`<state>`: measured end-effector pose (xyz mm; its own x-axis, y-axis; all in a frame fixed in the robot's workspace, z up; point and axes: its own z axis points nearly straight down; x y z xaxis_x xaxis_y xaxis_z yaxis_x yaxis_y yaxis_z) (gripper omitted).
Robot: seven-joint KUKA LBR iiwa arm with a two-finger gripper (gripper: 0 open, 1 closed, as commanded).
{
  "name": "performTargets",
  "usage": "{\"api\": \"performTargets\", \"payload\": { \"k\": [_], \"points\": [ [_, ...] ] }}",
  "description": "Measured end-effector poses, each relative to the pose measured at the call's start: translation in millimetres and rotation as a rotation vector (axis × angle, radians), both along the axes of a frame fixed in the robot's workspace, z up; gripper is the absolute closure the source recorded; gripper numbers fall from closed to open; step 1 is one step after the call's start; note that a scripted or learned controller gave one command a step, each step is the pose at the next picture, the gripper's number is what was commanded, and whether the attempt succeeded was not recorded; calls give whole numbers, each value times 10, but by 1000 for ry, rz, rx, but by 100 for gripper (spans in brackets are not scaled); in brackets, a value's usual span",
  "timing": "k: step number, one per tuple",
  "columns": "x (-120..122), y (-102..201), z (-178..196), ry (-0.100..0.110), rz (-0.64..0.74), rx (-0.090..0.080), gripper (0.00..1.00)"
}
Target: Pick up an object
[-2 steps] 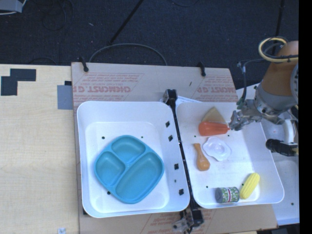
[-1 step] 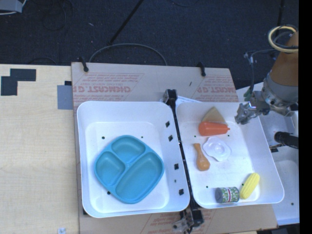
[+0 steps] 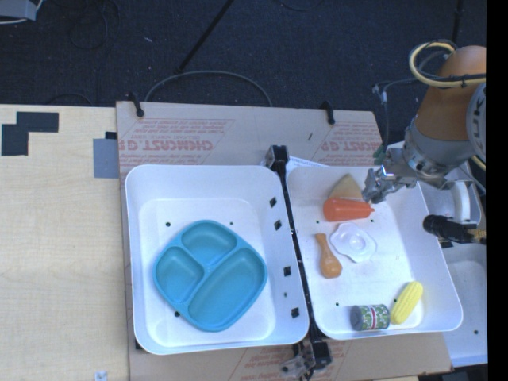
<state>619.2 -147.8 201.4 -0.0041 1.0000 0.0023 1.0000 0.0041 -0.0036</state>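
Two bins: left bin point(image 3: 151, 197) holds a blue plate point(image 3: 209, 275); right bin point(image 3: 432, 244) holds toy food; fingers point(image 3: 376, 187) state unclear.

Robot lab, white bins point(image 3: 202, 182) on cardboard-topped bench point(image 3: 238, 137), loose cables point(image 3: 202, 76)

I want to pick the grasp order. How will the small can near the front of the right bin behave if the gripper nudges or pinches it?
The can lies on its side, so a nudge would likely roll it, perhaps against the toy corn cob next to it. It looks rigid, so a pinch should hold.
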Motion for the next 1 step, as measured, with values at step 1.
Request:
{"api": "performTargets", "payload": {
  "k": [1],
  "points": [
    [-49,622,83,0,0,0,100]
  ]
}}
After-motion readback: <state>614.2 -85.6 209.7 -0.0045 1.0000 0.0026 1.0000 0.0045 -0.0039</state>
